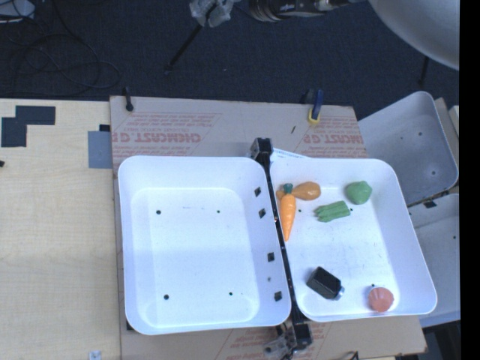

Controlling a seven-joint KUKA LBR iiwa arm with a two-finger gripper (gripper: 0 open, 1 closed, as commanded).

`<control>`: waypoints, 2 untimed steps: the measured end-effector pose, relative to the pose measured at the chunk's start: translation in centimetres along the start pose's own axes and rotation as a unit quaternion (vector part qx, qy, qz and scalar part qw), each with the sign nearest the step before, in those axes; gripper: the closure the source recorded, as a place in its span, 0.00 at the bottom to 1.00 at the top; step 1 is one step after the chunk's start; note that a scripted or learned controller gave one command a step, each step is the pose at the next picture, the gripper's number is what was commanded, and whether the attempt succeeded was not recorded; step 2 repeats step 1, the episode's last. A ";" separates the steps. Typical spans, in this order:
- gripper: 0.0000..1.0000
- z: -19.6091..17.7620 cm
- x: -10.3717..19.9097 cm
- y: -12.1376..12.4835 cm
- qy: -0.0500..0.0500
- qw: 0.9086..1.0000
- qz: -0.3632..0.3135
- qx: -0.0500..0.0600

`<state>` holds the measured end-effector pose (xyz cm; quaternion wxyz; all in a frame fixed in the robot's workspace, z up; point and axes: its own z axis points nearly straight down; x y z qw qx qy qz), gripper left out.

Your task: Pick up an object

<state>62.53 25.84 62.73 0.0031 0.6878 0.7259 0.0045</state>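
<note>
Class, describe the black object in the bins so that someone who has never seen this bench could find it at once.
Start at the right-hand white bin. Look along its near edge: the black block lies there, left of a reddish round piece. It is the one dark, boxy item; the others are orange, green or red.

The two bins (pixel 187 175) were plain white, the left one dotted with a few small dark holes, and a black strip (pixel 274 223) ran between them. Farthest from the gripper (pixel 212 4), which was silvery grey against a dark blue floor, lay a pinkish-red ball (pixel 380 298) and a black block (pixel 325 283). Nearer to it were an orange carrot (pixel 286 212) with a green top, an orange-tan lump (pixel 307 191), a green pod (pixel 332 211) and a brighter green lump (pixel 358 192). The cardboard (pixel 187 130) under the bins was tan with red lettering (printed upside down), and the bench (pixel 52 238) was pale wood with dark patches.
</note>
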 end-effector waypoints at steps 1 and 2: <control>1.00 -0.9 0.2 0.1 0.002 1.000 -0.003 -0.007; 1.00 -0.9 0.2 0.1 0.002 1.000 -0.003 -0.007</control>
